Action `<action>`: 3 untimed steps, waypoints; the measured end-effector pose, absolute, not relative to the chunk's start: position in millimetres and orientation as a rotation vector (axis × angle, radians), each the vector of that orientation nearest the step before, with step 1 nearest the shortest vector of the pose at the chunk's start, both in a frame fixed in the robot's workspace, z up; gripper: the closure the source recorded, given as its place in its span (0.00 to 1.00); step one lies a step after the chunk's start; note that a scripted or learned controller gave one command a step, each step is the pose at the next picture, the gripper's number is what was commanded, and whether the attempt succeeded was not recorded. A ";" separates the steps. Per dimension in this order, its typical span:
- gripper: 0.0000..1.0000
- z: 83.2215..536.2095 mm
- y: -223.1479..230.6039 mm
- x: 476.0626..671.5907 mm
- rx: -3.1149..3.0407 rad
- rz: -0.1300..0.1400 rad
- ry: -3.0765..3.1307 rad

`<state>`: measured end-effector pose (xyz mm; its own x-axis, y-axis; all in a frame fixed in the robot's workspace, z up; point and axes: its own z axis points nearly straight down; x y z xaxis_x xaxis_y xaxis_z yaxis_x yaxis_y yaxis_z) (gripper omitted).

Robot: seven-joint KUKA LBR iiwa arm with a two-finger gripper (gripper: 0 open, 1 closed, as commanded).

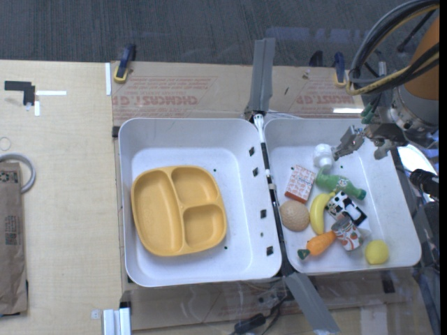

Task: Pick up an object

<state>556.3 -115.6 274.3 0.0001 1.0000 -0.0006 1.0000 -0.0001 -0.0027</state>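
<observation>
1. Fingers of the gripper (363, 144) hang spread apart over the far right part of the right bin (401, 208), with nothing between them; one fingertip reaches toward a small white object (322, 155), the other sits further right near the bin's rim
2. From the right edge the grey arm (412, 110) leans in, its orange band (427, 65) high at the corner and black cables (391, 40) looping above the wrist
3. Things to pick all lie in the right bin: a flat red-and-white packet (301, 182), a green bottle-like piece (340, 184) lying on its side, a curved yellow banana (319, 212), a round tan ball (295, 216) with a rough skin, a black-and-white patterned piece (346, 206), an orange carrot (319, 244) with a green tip, a small printed can (349, 237) and a smooth yellow lemon (377, 252). They are crowded together, several touching
4. In the left bin (140, 145) rests a yellow divided plate (179, 209) with three compartments and rounded corners, glossy plastic by its look
5. Both bins are shallow white plastic, side by side on a pale wooden surface (56, 152) with printed cardboard (174, 93) behind them held by blue clamps (126, 60); a brown paper bag (12, 236) lies at the left edge, and dark grey carpet (174, 12) runs along the far side
</observation>
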 end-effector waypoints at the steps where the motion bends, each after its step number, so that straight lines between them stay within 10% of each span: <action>1: 0.00 127.7 -105.9 503.2 -2.143 0.001 -2.298; 3: 0.00 107.0 -105.4 527.4 -1.871 -0.015 -2.564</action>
<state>527.4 -105.4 107.0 -0.3046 0.9522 -0.0205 0.9519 0.3051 0.0267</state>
